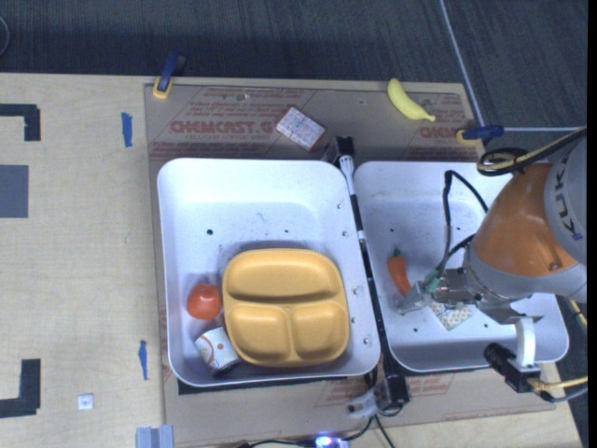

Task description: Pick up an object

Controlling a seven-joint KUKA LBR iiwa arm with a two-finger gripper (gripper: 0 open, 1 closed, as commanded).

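In the right bin point(410, 189) a small orange carrot point(398, 271) with a green top lies near the left wall. My gripper point(422, 294) hangs low over that bin, just right of the carrot and close to it. A white patterned square piece point(453, 318) lies on the bin floor, partly under the gripper. The grey arm with its orange band point(522, 236) reaches in from the right. The left bin point(242, 189) holds a yellow divided tray point(284, 306), a red-orange round fruit point(203, 301) and a small white and orange object point(215, 348).
Behind the bins on the cardboard lie a yellow banana point(409, 101) and a pale patterned block point(299, 127). Clamps point(168, 71) hold the cardboard's back corners. A black bar point(354, 213) runs between the two bins. Cables trail along the arm.
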